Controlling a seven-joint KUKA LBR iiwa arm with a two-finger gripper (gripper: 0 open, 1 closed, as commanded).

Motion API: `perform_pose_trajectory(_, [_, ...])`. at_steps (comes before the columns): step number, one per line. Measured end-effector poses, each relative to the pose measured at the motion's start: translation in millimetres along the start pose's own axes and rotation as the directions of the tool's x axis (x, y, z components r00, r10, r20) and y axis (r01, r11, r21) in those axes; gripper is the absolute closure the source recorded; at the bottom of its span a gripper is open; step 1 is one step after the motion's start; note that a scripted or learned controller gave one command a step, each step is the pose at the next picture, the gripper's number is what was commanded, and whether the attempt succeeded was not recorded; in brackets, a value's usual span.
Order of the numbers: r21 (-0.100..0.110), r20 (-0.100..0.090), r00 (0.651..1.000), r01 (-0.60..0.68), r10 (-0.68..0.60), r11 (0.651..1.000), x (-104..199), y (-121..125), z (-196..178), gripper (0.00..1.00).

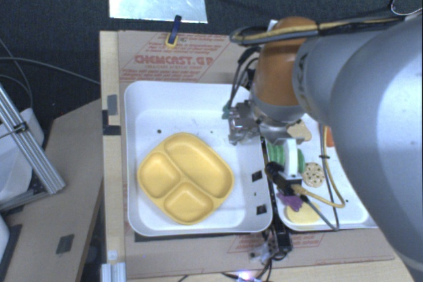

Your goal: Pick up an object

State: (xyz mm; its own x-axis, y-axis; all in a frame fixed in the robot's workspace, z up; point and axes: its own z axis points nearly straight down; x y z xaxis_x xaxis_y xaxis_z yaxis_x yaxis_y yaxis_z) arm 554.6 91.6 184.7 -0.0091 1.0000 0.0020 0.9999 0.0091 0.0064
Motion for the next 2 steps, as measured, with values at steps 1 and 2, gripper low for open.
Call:
perform_pose_trajectory(1, [-0.009, 0.001, 1.0, 0.0, 0.0, 1.0, 71.2, 56.1, 81.1, 1.0])
perform_pose_trajectory(2, [-0.016, -0.002, 1.0, -0.002, 0.002, 1.0, 71.0, 118.0, -186.4, 1.0])
